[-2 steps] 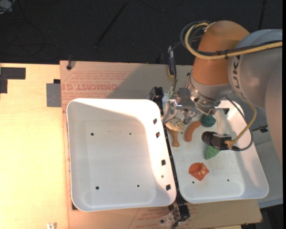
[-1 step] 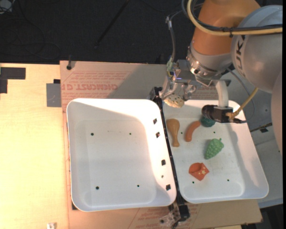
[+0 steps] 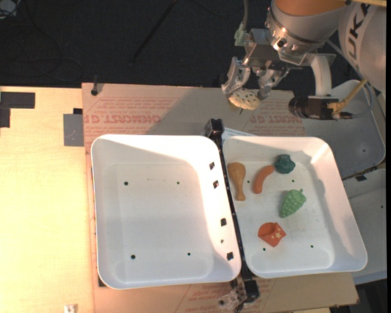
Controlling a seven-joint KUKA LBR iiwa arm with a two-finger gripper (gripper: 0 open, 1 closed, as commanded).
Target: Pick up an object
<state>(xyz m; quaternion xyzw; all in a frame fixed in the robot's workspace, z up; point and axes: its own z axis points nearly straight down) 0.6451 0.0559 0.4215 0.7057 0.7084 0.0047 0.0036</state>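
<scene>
At the lower edge of the frame the two white bins sit side by side on a brown cardboard sheet (image 3: 150,113) printed with red lettering, laid over the pale wooden table (image 3: 32,207). The left bin (image 3: 104,175) is a smooth, shallow plastic tray with a few small dark dots on its floor. The right bin (image 3: 342,201) carries five small toys: a red blocky piece (image 3: 272,234) nearest the bottom, a bumpy green strawberry-like piece (image 3: 292,202) above it, a tan drumstick shape (image 3: 237,180) by the dividing rims, a curved orange sausage-like piece (image 3: 262,178) beside that, and a dark teal lump (image 3: 285,163) toward the bin's top. Farther up, beyond the bins' far rims, the pincer (image 3: 247,91) hangs over the cardboard at the upper middle of the frame, its fingers closed about a small pale, speckled rounded object (image 3: 244,99), lifted clear of both bins.
</scene>
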